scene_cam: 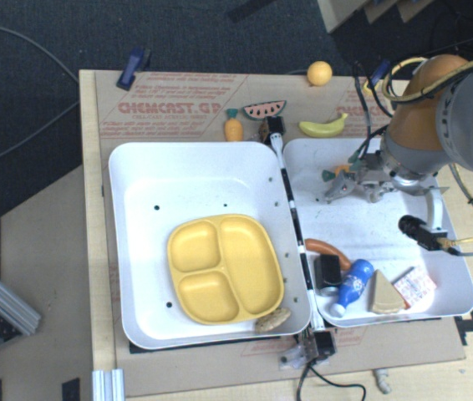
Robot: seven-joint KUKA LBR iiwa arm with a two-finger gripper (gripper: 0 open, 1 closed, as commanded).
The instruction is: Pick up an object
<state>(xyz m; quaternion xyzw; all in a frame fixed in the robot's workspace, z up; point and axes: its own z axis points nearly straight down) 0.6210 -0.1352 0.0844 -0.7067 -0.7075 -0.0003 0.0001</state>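
gripper (355, 182) low in the right bin (462, 295), grip state unclear; bottle (352, 286), wedge (384, 294), packet (414, 286) well apart

A yellow three-compartment tray (224, 268) lies flat in the left bin (136, 224), with a small brownish lump (272, 321) touching its near right corner. Along the near edge of the right bin (462, 295) sit a black block (329, 271), an orange sausage-like piece (327, 249) just behind it, a blue-and-white bottle (352, 285) lying tilted, a tan wedge (384, 294) and a red-and-white packet (414, 286), all crowded close together. On the bench behind the bins lie a banana (323, 126), a watermelon slice (266, 109), a small carrot-like piece (234, 129) and an orange ball (320, 73).
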